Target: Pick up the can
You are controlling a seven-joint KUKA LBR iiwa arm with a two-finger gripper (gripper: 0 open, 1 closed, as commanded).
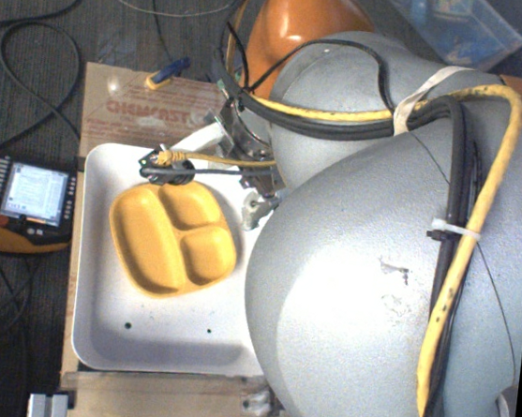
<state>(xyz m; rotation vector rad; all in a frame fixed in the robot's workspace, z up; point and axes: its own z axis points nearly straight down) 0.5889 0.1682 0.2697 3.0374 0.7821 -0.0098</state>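
My arm [377, 264] reaches in from the right, and its grey body covers the right half of the view, including the right bin. The gripper [255, 205] sits at the right side of the left white bin [100, 325], low over its upper right part, just beside a yellow plate. Only a bit of its metal end shows under the wrist. Anything beneath the arm is hidden.
A yellow three-compartment plate [174, 236] lies in the middle of the left bin. Bare bin floor shows below and left of it. A handheld control unit [24, 204] lies on the floor to the left. A small blue object [168, 71] rests on the board behind the bin.
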